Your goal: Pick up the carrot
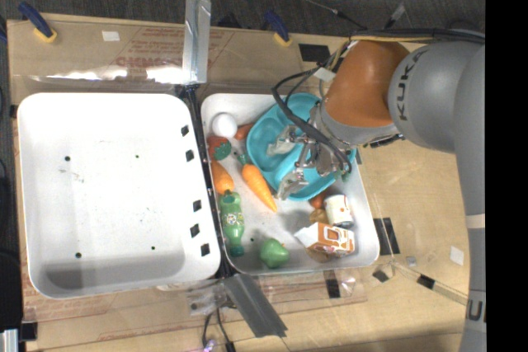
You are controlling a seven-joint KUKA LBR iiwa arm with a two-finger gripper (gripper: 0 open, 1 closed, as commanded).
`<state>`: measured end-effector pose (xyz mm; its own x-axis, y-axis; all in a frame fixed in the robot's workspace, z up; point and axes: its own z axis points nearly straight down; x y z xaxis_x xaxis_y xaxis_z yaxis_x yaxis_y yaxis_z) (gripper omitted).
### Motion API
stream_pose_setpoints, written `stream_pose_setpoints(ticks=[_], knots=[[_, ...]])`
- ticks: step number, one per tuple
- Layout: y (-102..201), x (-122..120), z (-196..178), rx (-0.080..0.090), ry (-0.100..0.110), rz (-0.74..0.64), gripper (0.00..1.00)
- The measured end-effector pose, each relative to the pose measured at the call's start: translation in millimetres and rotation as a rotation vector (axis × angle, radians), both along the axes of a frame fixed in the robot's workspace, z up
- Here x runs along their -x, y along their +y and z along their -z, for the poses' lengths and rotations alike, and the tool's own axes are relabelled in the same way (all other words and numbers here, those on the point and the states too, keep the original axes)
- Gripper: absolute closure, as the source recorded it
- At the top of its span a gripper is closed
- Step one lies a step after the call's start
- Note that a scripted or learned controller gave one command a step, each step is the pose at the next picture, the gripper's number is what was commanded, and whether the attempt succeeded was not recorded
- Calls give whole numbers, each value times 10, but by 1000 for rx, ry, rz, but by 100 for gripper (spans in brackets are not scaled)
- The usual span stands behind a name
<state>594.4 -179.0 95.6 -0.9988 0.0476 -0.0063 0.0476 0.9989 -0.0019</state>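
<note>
The carrot (258, 187) is orange and tapered. It lies slantwise in the middle of the right bin (363, 218), with its thick end toward the lower right. My gripper (285, 168) hangs just right of the carrot, over the lower edge of a blue bowl (268, 143). Its two metal fingers (288, 187) are spread open and point left, with nothing held between them. The lower finger is close to the carrot's thick end. The orange-banded wrist (363, 82) hides the bowl's right side.
The right bin is crowded. It holds a white ball (223, 124), a second orange piece (221, 176) by the divider, a green bottle (232, 220), a green pepper (275, 253), a white cup (338, 210) and an orange-and-white box (332, 239). The left bin (99, 185) lies beside it.
</note>
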Motion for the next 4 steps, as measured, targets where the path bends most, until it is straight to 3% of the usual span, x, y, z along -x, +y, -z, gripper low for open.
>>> stream_pose_setpoints(ticks=[1,2,3,4], knots=[[671,351,37,-4,6,133,0],[333,24,7,-4,-1,310,0],[769,820,32,-3,5,237,0],[1530,750,-990,-3,-1,45,0]])
